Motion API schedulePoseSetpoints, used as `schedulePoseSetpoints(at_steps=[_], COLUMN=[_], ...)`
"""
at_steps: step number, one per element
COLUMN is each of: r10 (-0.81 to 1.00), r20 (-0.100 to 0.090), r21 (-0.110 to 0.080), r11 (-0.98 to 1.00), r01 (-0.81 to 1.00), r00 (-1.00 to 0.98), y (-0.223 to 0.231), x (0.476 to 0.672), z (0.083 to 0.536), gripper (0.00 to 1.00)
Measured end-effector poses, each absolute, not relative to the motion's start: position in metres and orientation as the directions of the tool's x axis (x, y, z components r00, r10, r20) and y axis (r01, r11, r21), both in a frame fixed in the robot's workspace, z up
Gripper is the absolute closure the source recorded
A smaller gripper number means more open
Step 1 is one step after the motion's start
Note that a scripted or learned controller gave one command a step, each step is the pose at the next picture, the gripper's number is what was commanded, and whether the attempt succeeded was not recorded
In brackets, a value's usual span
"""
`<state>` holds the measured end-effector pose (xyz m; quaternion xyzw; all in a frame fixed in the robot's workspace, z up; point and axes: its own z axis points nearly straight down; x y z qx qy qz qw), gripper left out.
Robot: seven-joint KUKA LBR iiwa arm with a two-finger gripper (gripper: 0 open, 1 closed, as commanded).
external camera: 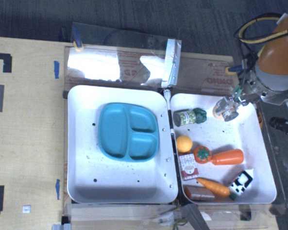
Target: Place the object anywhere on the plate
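Wooden bench (20, 143) bears two white bins — left bin (77, 176), right bin (264, 185) — touching

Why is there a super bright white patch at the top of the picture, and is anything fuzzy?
In the camera view, lamp glare bounces off the clear sheet behind the left bin, washing it white; the blue plate looks evenly lit and sharp; the gripper over the right bin looks slightly blurred; the toy carrot casts only a soft shadow.

A teal plate (129, 132) was shown in the white left bin (77, 171). In the white right bin (265, 158), an orange carrot (214, 187), a yellow-orange ball (184, 144) and a black-and-white patterned toy (240, 182) were shown.
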<state>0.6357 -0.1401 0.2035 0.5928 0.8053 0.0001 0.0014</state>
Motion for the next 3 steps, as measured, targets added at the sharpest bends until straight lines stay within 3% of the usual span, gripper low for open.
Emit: schedulePoseSetpoints(at_steps=[1,2,3], r10=[0.931,0.909,0.871], r20=[0.003,0.000,-0.002], r21=[-0.001,0.007,0.008], r11=[0.366,0.417,0.491], r01=[0.931,0.909,0.871], r00=[-0.366,-0.417,-0.491], y=[-0.064,0.054,0.108], x=[0.629,0.640,0.651], z=[0.190,0.217,0.276], gripper=[1.00,1.00,1.00])
